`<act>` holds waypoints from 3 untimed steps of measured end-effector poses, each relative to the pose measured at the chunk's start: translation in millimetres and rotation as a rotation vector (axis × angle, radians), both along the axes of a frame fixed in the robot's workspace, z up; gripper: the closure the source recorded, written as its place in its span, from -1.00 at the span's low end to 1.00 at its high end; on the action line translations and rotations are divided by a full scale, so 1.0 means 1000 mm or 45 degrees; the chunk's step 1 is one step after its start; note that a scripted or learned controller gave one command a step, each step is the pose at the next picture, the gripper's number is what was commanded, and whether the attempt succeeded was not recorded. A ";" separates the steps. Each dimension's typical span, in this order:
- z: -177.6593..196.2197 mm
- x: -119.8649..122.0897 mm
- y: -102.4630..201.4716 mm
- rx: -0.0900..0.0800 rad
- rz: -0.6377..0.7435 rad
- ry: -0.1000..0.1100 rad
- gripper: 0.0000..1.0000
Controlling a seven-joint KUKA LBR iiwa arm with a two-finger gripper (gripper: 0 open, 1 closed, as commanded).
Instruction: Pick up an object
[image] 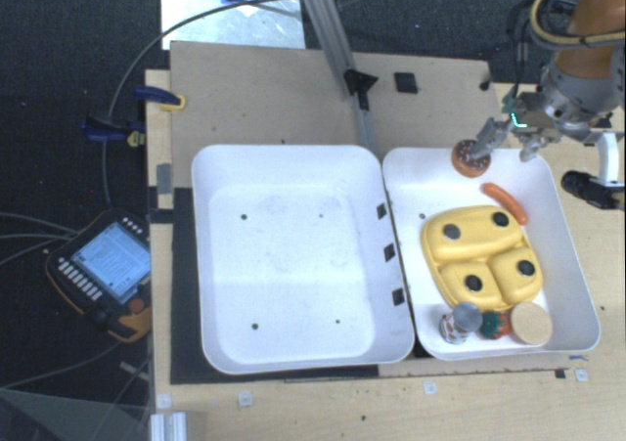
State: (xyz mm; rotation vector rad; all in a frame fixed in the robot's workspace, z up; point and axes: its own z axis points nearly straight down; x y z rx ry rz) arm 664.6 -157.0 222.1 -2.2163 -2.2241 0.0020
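Hovering over the far edge of the right bin (577, 263), the gripper (511, 139) had its two fingers spread apart, and nothing sat between them. One fingertip reached down toward a small round brown doughnut-like toy (470, 158), which lay just inside that bin's far wall; whether the finger actually touched it could not be told from above.

Judged from this, the pick was not yet made: the arm had arrived at the bin, but no object was clamped or raised. A descent, a closing and a lift all remained.

As for the likely target, the toy looked like a flat brown ring with a darker, speckled top, small beside its neighbours. Nearer the bin's middle lay an orange sausage-shaped piece (505, 202) and a large yellow moulded block (482, 251) with dark dots. At the bin's near wall sat a grey-capped item (460, 320) and a tan disc (532, 323).
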 end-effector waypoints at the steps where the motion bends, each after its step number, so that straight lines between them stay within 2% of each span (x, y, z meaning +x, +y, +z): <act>1: 0.002 0.001 0.000 -0.001 0.001 -0.005 -1.00; 3: -0.117 0.001 -0.013 -0.001 -0.003 -0.001 -1.00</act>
